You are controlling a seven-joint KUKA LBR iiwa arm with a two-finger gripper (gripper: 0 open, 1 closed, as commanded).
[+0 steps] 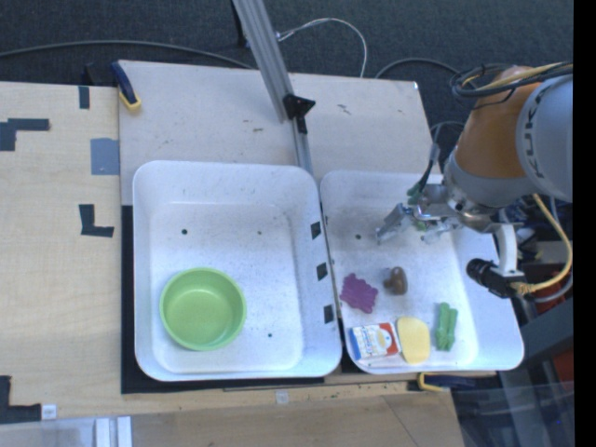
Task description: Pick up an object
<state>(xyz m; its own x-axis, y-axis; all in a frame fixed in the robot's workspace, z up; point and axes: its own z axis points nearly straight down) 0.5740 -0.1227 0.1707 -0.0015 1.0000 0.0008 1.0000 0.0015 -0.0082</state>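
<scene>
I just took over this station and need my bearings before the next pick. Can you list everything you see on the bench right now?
left bin: 1, white, left half of the bench
right bin: 1, white, beside the left bin
bowl: 1, green, upright, near-left corner of the left bin
purple piece: 1, purple, middle of the right bin
brown lump: 1, brown, just right of the purple piece
small packet: 1, white with red, near edge of the right bin
yellow piece: 1, yellow, right of the packet
green piece: 1, green, right of the yellow piece
clamp: 1, blue and yellow, far-left bench corner
arm: 1, grey and orange, from the right
tool: 1, over the right bin's far part, holding nothing visible
</scene>
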